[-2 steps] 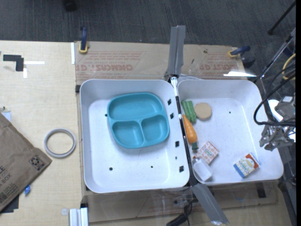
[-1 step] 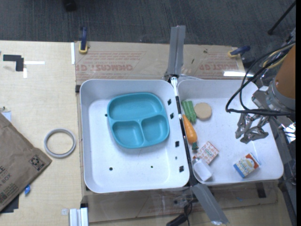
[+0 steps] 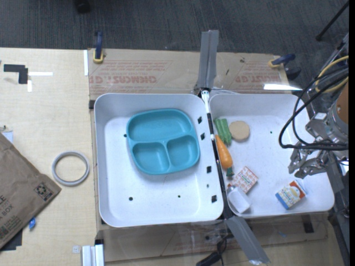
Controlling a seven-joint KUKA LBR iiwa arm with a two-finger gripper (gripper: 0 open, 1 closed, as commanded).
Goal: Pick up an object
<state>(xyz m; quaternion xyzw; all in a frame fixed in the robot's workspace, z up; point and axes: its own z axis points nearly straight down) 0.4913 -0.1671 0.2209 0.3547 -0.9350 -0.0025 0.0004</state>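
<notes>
Approach phase judged: gripper point(image 3: 308, 165) hangs above the right bin point(image 3: 266, 111), finger state can't be told, nothing seen held; descent onto blue-and-white carton point(image 3: 290, 194) needed next.

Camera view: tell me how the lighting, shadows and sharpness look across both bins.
Camera view: light is even and soft, with no hard glare on the left bin or right bin; the blue tray casts a faint shadow on the bin floor; the carrot and carton read fairly sharp, while the gripper at the right is cluttered and slightly soft.
</notes>
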